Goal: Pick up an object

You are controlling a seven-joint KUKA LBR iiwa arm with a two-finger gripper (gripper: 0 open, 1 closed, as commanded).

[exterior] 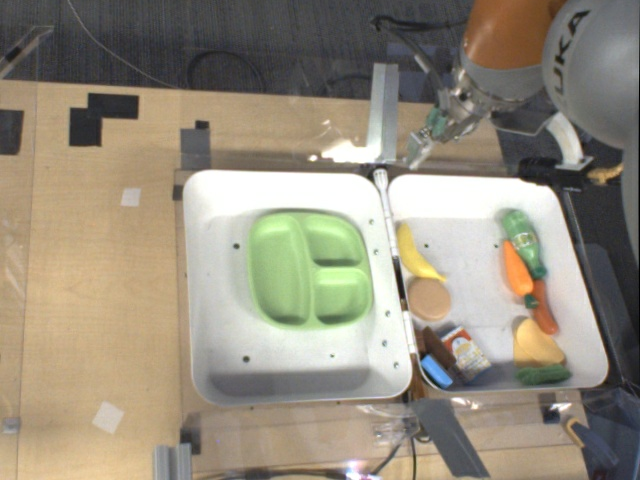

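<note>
End effector was held above the far edge of the right bin, its grip too blurred to tell, with the banana lying below it, long axis pointing away.

Green tray smooth matt plastic; white bins matt plastic; bench pale wood.

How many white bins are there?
2. The left bin holds a green tray. The right bin holds the toy food, such as a banana and a carrot.
</note>
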